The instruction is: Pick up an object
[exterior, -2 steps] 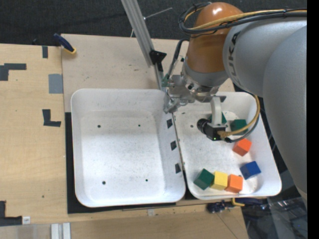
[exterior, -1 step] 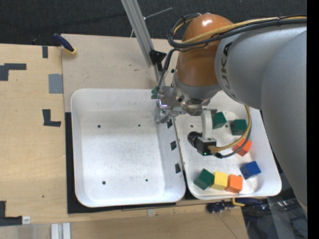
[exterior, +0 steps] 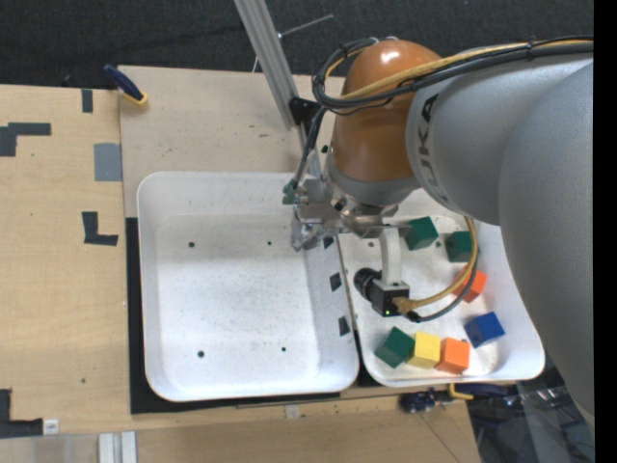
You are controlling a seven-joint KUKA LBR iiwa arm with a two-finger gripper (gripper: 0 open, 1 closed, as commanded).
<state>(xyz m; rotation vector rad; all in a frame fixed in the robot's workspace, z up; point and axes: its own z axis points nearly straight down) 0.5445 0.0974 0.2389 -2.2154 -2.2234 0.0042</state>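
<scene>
Gripper point(exterior: 310, 222) low over the bins' shared rim; finger state cannot be told. Small coloured blocks lie to its right in the right white bin point(exterior: 525, 350): green cube point(exterior: 420, 232) nearest.

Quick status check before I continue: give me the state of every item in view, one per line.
Gripper: low over the divide between the bins, nothing visibly held.
Left bin: flat on the bench.
Right bin: holds the blocks.
Blue block: resting loose in the right bin.
Yellow block: touching the orange block beside it.
Orange block: resting in the row.
Green block: tilted, at the row's left end.
</scene>
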